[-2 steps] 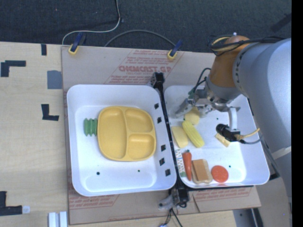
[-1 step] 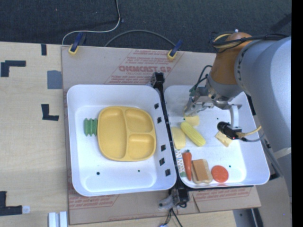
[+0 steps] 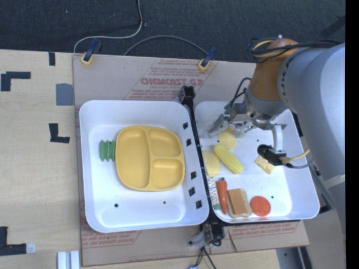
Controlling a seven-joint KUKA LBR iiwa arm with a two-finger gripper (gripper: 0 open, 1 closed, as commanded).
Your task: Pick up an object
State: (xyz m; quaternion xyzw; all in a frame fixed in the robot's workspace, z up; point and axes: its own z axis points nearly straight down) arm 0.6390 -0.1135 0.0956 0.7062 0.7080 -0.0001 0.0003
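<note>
The grey two-finger gripper hovers over a small pale-yellow toy food piece (right bin); whether its jaws are apart cannot be told, and nothing is lifted yet.

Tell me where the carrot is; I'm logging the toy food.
The carrot lies in the right bin, near its front-left corner, against the divider side, with the bread slice just to its right.

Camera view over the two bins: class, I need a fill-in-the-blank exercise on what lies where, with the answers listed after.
1. The yellow divided plate lies in the ____ bin of the view.
2. The green toy touches the plate's ____ edge.
3. The corn cob lies in the ____ bin.
4. The carrot lies on the ____ side of the bread slice.

Answers: left; left; right; left
</note>
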